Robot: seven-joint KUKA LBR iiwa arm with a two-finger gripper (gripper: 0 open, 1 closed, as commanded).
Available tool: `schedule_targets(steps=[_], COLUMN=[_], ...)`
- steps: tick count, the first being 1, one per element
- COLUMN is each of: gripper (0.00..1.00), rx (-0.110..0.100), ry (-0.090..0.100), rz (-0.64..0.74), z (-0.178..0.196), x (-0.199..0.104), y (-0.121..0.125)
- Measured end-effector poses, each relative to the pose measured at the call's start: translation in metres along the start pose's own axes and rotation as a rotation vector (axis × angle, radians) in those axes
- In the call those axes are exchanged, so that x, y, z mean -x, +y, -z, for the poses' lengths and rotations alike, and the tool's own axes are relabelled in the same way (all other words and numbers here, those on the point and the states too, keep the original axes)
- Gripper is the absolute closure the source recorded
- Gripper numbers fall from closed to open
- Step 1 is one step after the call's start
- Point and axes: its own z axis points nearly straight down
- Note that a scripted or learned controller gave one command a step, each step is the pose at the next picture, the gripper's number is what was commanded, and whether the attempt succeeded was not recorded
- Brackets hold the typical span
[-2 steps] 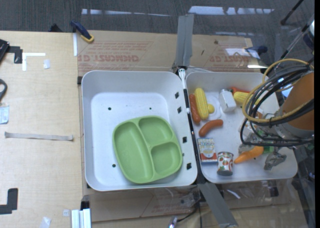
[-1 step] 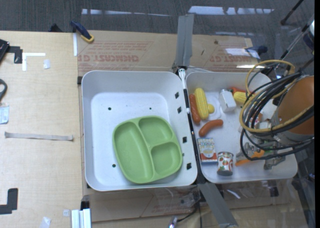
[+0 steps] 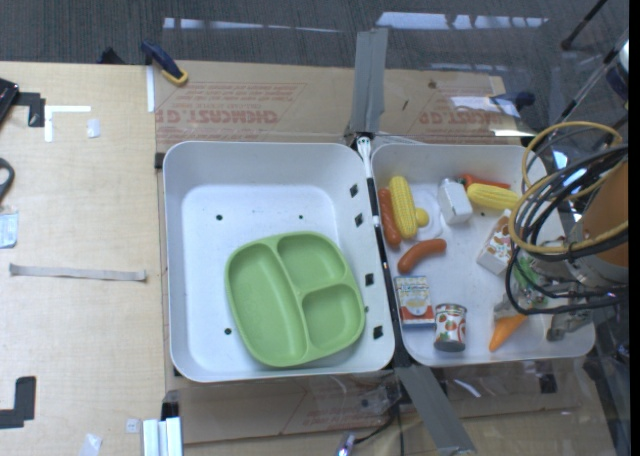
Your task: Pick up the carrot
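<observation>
Right now the carrot (image 3: 507,330) lies in the right bin (image 3: 470,359), close to its near wall and just right of the small tin can (image 3: 451,327), my landmark for everything else. My gripper (image 3: 562,316) hangs just right of the carrot, further from the can, under a tangle of black and yellow cables (image 3: 555,209); I cannot tell whether it is released or clenched, and nothing shows it grasping anything. I judge the step to be the approach, with the pickup itself not yet done. The next move calls for centring over the carrot and coming down without nudging the can or the bin's wall.

Left of the can stands a small red-and-white carton (image 3: 413,300). Beyond that lie a sausage (image 3: 421,254) and, further back, a corn cob (image 3: 402,204). Well left of the can, in the other bin, sits a green divided plate (image 3: 295,296).

Cables and wrist cover much of the bin's right end, so whatever lies beneath them is hidden.
</observation>
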Motion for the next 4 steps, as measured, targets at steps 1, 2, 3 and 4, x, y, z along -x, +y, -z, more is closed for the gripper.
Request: schedule_targets(steps=[1, 2, 3, 4], gripper=[0.00, 0.00, 0.00, 1.00], rx=[0.003, 0.004, 0.002, 0.001], ry=[0.003, 0.003, 0.002, -0.002], rz=[0.226, 0.559, 0.468, 0.464], z=[-0.001, -0.001, -0.001, 0.008], x=[0.014, 0.029, 0.012, 0.015], y=[0.008, 0.015, 0.007, 0.006])
